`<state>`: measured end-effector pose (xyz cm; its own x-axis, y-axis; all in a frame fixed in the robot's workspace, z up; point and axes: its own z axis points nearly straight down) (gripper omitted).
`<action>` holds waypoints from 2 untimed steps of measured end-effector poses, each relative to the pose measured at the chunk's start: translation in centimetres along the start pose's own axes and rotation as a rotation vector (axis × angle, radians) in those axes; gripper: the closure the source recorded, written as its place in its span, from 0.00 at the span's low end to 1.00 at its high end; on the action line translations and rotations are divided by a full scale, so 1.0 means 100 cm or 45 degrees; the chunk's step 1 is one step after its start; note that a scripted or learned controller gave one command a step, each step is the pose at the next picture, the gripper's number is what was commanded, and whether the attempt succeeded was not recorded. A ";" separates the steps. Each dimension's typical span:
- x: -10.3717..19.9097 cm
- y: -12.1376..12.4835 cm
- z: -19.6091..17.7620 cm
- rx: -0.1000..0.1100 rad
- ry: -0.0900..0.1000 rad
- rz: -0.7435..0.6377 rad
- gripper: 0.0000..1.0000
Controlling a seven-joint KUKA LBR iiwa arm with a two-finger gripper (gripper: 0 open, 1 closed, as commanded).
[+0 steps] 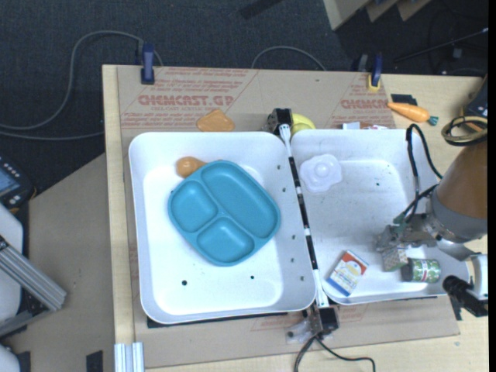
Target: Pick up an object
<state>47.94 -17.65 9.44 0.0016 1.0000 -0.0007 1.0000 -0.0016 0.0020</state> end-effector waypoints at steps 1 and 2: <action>0.052 0.003 -0.138 -0.016 -0.002 -0.011 1.00; 0.110 0.037 -0.124 -0.001 0.000 -0.009 1.00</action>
<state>51.68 -6.62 21.85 -0.0056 1.0000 -0.0005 1.0000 0.0056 0.0031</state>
